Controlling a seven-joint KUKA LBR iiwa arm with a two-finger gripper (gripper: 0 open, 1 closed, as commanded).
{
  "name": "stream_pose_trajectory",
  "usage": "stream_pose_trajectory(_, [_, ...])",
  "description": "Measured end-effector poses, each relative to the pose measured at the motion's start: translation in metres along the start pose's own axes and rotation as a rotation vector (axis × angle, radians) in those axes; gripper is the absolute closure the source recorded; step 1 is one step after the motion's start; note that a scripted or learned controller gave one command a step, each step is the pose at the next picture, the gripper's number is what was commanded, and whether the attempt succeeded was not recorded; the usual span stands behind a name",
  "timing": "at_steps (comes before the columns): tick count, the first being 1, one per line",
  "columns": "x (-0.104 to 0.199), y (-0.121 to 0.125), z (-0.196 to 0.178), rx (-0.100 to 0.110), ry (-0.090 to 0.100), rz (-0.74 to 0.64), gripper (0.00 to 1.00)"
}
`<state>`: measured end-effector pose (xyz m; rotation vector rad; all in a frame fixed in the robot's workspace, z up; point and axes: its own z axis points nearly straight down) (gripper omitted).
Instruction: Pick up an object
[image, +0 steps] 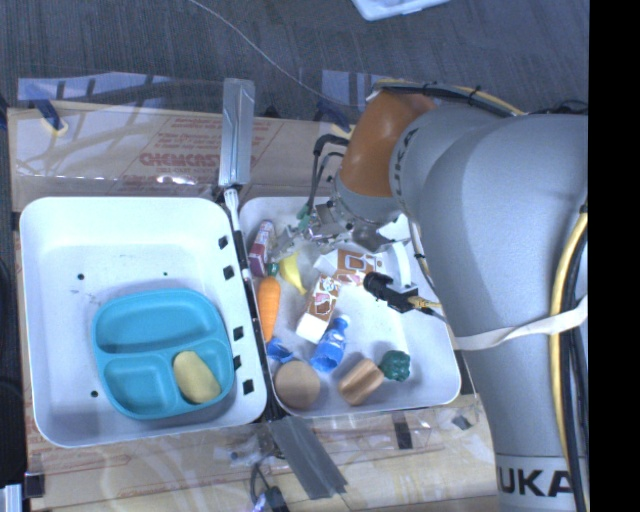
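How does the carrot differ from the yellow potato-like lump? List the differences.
The carrot is orange, long and slim; the yellow lump is pale yellow, short and plump. The carrot lies in the right bin among other items; the lump sits alone in the blue tray in the left bin. Both look like toy foods.

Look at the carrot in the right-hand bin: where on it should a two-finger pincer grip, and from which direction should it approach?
Grip the carrot across its thicker upper-middle body, coming straight down from above. It lies flat, lengthwise along the right bin beside the left wall, tapering toward the near end. The pincer should probably close across its narrow width, though the wall on one side and the yellow item nearby leave little room.
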<state>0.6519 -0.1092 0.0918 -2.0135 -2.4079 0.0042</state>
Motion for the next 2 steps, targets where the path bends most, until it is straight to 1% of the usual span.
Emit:
stream_pose_trajectory(1, [0.001,-0.001,-0.01,0.006,0.003,-0.004,1.0])
stream_pose_trajectory(2, [0.106,0.026,-0.106,-0.014,0.001,-0.068,1.0])
